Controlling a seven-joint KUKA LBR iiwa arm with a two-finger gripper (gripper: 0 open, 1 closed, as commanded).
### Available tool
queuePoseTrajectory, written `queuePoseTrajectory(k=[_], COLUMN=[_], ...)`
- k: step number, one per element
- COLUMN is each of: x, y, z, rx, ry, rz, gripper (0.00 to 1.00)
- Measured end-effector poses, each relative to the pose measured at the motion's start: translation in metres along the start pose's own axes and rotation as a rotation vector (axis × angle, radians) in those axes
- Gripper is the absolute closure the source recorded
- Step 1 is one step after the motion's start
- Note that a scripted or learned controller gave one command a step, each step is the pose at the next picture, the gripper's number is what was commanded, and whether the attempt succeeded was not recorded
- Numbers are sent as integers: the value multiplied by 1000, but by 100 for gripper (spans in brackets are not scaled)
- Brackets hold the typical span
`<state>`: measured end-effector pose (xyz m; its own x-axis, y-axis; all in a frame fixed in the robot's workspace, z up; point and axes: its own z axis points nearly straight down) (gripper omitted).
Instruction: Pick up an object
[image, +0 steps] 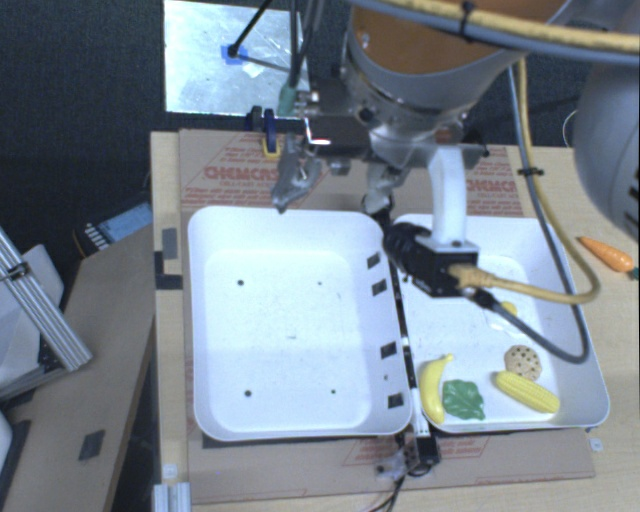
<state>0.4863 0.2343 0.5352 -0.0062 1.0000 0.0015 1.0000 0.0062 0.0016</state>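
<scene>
The things I can pick all lie in the near corner of the right white bin (590, 395): a curved yellow plastic banana (433, 387), a flat green leaf-shaped toy (464, 400) touching it, a yellow plastic corn cob (527, 392) and a round speckled biscuit (521, 361) just above the corn. The tool (335, 185) hangs high at the far edge of the left white bin (290, 320), well apart from all of them, and I cannot tell its state from here.

I see several risks. The banana lies against the wall between the bins, so a finger can hit this wall and miss the grasp. The green toy is flat and touches the banana, so the tool can catch both or only push them. The yellow hose (530, 293) and black block (430, 262) hang over the right bin and can drag across the objects during the descent. An orange carrot-shaped toy (606, 253) lies on the table outside, probably hard to reach.
</scene>
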Motion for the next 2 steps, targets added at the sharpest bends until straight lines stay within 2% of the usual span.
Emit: queuePoseTrajectory(k=[2], x=[0], y=[0], z=[0], rx=[0], ry=[0], rz=[0], gripper=[0])
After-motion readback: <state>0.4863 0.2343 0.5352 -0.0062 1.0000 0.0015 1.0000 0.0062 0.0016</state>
